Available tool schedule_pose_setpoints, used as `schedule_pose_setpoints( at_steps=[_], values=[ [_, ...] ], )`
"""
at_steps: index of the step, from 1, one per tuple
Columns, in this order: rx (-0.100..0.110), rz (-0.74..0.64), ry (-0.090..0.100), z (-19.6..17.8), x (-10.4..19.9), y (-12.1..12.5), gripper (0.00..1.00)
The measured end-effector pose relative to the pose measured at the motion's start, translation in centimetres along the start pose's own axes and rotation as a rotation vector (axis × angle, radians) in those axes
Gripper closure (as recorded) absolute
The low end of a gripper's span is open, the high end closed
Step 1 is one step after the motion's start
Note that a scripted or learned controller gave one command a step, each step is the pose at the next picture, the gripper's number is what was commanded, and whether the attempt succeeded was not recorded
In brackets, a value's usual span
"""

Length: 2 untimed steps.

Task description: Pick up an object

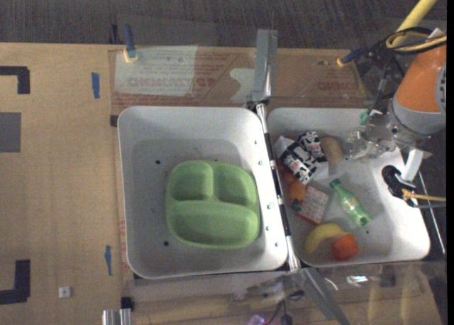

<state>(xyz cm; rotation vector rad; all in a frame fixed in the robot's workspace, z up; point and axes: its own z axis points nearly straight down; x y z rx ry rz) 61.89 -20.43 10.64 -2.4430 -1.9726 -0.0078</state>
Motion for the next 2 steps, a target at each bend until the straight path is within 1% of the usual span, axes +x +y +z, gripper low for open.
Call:
schedule_pose_setpoints(
  at_steps=[1,2],
  values=[
    [-0.001,0.107,-0.006,-10.5,1.3,-1.6,1.0],
    [-0.001,0.292,-0.007,-15.8,3.7,-3.2,1.0]
  ],
)
